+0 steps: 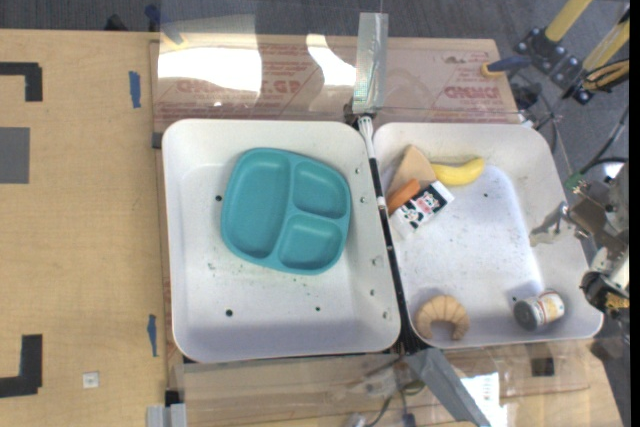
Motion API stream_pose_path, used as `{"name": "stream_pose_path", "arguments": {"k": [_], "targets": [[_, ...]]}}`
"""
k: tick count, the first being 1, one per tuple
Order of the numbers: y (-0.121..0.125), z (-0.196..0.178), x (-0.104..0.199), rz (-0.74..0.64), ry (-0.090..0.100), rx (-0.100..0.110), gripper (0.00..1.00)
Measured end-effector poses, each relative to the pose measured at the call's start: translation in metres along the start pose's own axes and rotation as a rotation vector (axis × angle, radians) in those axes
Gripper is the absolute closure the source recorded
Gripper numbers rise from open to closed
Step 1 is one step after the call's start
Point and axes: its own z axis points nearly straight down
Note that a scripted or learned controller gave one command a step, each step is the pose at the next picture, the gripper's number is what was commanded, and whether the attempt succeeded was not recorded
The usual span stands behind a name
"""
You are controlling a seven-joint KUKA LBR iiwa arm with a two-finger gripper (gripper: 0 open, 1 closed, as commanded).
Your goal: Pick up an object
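Croissant (443, 315): tan, curved, ridged, near right bin (500, 245) front edge.

Red printing runs across the clear plastic sheet (300, 75) behind the two bins, but it is too faint and glare-washed to read. The small card (424, 206) in the right bin carries black and red marks, too small to make out. The can (538, 309) bears a label, also unreadable.
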Motion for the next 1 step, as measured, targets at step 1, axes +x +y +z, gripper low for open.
{"name": "stream_pose_path", "arguments": {"k": [1], "targets": [[-0.0287, 0.0892, 0.0659, 0.264, 0.003, -0.003, 0.0]]}}
